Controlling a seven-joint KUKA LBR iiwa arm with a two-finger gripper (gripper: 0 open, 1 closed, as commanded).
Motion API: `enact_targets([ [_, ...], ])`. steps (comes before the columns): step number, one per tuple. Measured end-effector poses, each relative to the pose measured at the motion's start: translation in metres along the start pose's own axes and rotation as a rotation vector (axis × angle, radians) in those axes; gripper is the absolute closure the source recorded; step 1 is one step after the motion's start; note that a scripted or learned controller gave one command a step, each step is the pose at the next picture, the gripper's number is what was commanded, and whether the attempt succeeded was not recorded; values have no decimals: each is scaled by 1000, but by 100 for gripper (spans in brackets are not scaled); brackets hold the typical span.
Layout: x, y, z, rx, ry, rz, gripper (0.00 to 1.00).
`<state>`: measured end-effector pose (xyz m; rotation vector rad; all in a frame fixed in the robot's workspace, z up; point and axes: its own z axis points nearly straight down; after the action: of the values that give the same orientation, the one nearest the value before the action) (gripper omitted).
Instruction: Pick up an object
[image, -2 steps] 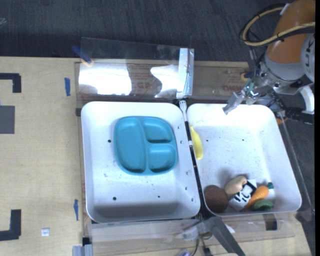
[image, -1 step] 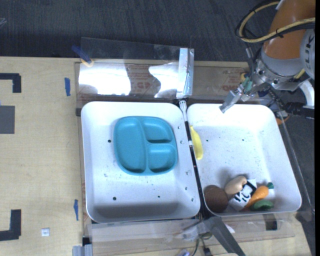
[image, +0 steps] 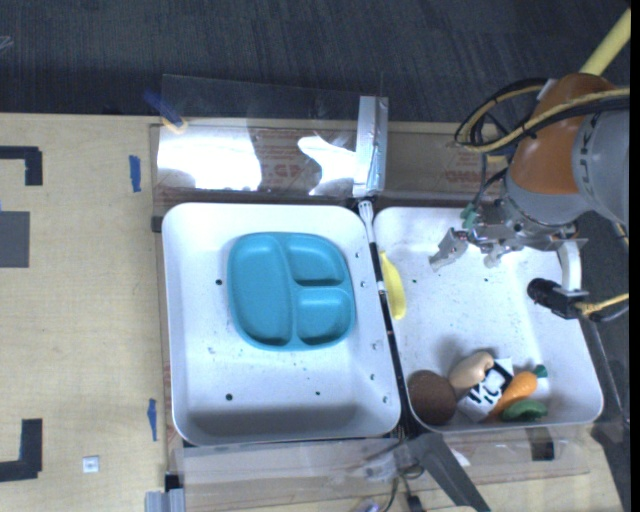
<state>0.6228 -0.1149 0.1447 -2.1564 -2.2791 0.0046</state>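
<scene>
From the overhead camera, my grey arm with its orange band (image: 545, 150) comes in from the right and hangs over the far part of the right-hand shallow white bin (image: 450, 310). My two-finger gripper (image: 470, 250) sits above the bin's upper area — its two metal fingers (image: 446, 250) are spread apart and nothing lies between them, so I am holding nothing. White bin floor shows under and around the fingertips.

The things I could pick are well apart from my gripper, bunched in the near corner of that same bin. A dark brown rounded lump (image: 432, 395) lies leftmost, close to the bin's near wall. Just beside it to the right sits a tan, bread-like oval piece (image: 470, 368), and touching that is a small black-and-white patterned item (image: 490, 390) whose exact shape I cannot make out. Rightmost is an orange toy carrot with a green top (image: 520, 390), lying tilted against the black-and-white item. A yellow banana-shaped piece (image: 393, 285) rests apart from the cluster, along the bin's left wall near the divide between the bins.

In the left-hand shallow white bin (image: 200, 370) a teal plastic divided plate (image: 290, 290) lies flat near the middle — three compartments, all facing up.
</scene>
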Motion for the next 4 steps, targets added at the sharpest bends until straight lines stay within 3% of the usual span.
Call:
enact_targets([
  [1,23,-69,57,-10,-1,-85,0],
  [2,-3,-10,58,-10,-2,10,0],
  [3,-11,-126,58,-6,-1,33,0],
  [4,6,-81,57,-13,-4,53,0],
])
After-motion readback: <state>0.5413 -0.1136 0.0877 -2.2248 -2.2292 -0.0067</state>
